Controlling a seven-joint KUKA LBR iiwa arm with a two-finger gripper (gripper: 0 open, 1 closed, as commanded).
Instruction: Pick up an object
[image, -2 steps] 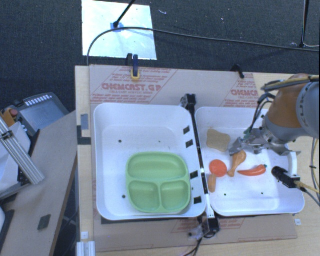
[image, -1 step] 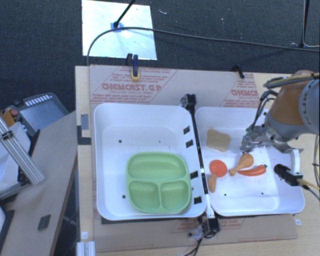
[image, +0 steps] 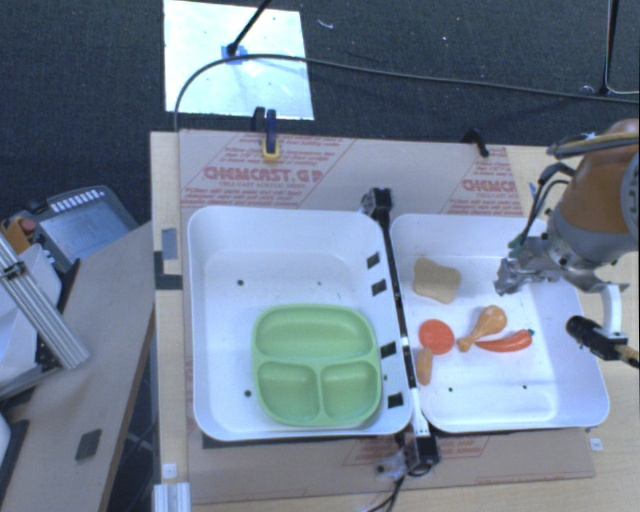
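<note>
1. Lying in the right bin (image: 575, 405), toward the centre right of the frame, are the loose objects: a tan bread-like piece (image: 437, 280), a red round slice (image: 436, 336), a drumstick-shaped toy (image: 484, 327), a red chili pepper (image: 505, 342) and a small orange piece (image: 424, 365) beside the bin's left wall.
2. The drumstick and the chili touch or nearly touch at one end; the bread piece lies apart, above them in the frame.
3. The gripper (image: 515, 274) hovers at the right bin's upper right part, above and right of the drumstick, with nothing seen between its fingers; how far apart they stand cannot be told from this view.
4. The left bin (image: 215, 240) holds a green divided tray (image: 315, 364) in its lower part.
</note>
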